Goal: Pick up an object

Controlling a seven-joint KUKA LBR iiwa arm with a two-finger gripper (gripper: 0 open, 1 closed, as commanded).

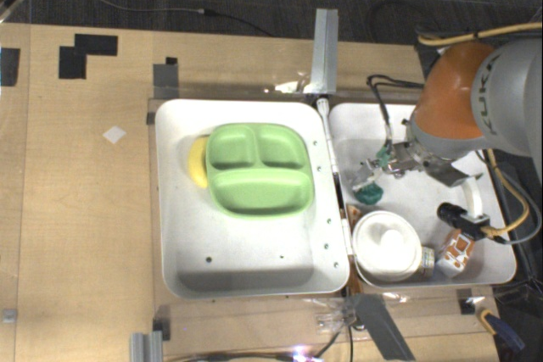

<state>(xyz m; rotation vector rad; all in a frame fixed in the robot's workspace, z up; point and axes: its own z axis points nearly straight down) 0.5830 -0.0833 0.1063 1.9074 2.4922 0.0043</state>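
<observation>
In the right bin (492, 271) my gripper (374, 171) hangs low near the bin's left wall, reaching in from the grey arm with the orange band at the right. A small teal object (370, 195) lies just below the gripper tip, close to it; I cannot tell whether they touch. A round white bowl (386, 245) sits at the bin's front left. An orange-and-white patterned object (458, 249) lies at the front right, beside the bowl.
The left bin (237, 263) holds a green divided plate (257, 169) with a yellow object (197, 163) poking out from under its left edge. A metal post (325, 51) stands behind the wall between the bins.
</observation>
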